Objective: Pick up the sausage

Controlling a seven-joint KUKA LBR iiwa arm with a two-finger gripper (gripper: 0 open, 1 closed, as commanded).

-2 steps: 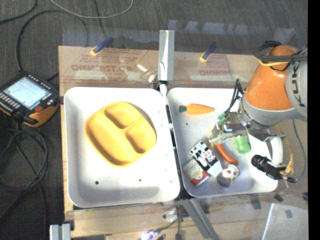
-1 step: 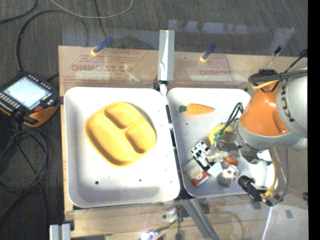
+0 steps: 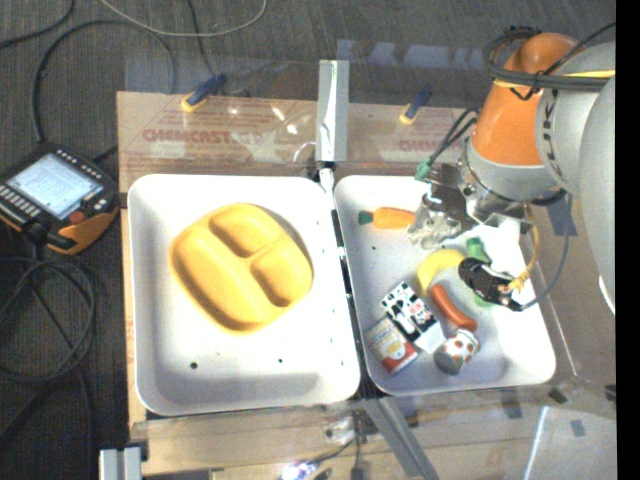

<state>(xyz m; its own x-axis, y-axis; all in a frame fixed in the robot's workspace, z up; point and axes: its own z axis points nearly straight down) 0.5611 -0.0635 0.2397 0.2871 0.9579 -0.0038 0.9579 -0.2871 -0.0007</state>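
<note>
Nearest the camera, along the right bin's [image 3: 545,368] front wall, sit a small can [image 3: 389,345] and a rounded red-and-white toy [image 3: 456,351]. Just behind them lies a black-and-white patterned carton [image 3: 409,309], and beside it the sausage [image 3: 452,308] — reddish-brown, slanted, lying on the bin floor with nothing gripping it. A yellow banana [image 3: 440,265] touches its upper end, and a carrot [image 3: 390,217] rests near the back wall. The gripper [image 3: 436,224] hangs low over the bin's rear, just right of the carrot; its fingers are too blurred against the clutter to tell whether they are apart or together. In the left bin [image 3: 160,368] lies a yellow divided plate [image 3: 242,265].
</note>
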